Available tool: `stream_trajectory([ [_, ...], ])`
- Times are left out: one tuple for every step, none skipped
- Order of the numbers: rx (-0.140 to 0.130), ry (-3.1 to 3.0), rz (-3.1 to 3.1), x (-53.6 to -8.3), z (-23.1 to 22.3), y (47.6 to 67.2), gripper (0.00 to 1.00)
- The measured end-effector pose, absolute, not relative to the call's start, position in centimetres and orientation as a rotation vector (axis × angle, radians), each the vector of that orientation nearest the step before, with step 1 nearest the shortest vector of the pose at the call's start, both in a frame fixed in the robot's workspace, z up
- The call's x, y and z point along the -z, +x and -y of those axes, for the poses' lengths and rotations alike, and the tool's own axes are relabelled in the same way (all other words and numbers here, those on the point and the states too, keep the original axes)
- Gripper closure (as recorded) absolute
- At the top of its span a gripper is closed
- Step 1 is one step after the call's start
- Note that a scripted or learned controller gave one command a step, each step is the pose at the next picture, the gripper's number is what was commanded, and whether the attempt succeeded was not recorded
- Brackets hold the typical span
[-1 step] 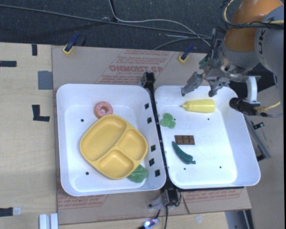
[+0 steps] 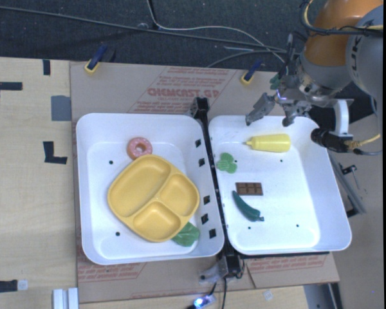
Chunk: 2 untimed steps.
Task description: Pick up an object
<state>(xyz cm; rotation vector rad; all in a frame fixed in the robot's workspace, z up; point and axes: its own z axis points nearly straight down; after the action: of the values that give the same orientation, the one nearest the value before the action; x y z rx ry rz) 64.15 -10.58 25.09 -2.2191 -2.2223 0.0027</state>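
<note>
So the end effector (image 2: 272,112) is hanging over the back edge of the right bin (image 2: 321,198), up near the far rim, and its two fingers (image 2: 255,114) are spread apart with nothing between them. The grey arm (image 2: 347,37) with its orange band comes in from the upper right corner.

Right bin stuff: a yellow mustard bottle (image 2: 269,143) lies on its side just in front of the end effector, nozzle pointing left, not touching the fingers as far as I can see. A bit further left and forward there's a small green leafy piece (image 2: 227,163) close to the bin's left wall. Toward the middle sits a brown chocolate bar (image 2: 249,188), flat, and just in front of that a dark green pepper-looking thing (image 2: 247,207) lying at an angle. The two are near each other, and I can't tell if they touch.

Left bin (image 2: 90,172): a big yellow divided plate (image 2: 153,198) takes up most of the middle, sitting slantwise. A pink donut (image 2: 139,148) is just beyond its far edge, maybe touching the rim, hard to say. A green leaf (image 2: 186,235) pokes out from under or beside the plate's near right corner.

Both bins sit side by side on a cardboard sheet (image 2: 174,89) on the wooden surface (image 2: 26,185), with a yellow clamp (image 2: 95,60) at the back left corner of the cardboard and another clamp (image 2: 251,74) further right.
</note>
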Motion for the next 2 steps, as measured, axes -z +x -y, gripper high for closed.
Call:
stream_trajectory([
  [-0.008,-2.219,2.221,-20.6,10.7,64.5,0.00],
  [-0.009,-2.218,2.220,-16.1,10.6,64.2,0.00],
])
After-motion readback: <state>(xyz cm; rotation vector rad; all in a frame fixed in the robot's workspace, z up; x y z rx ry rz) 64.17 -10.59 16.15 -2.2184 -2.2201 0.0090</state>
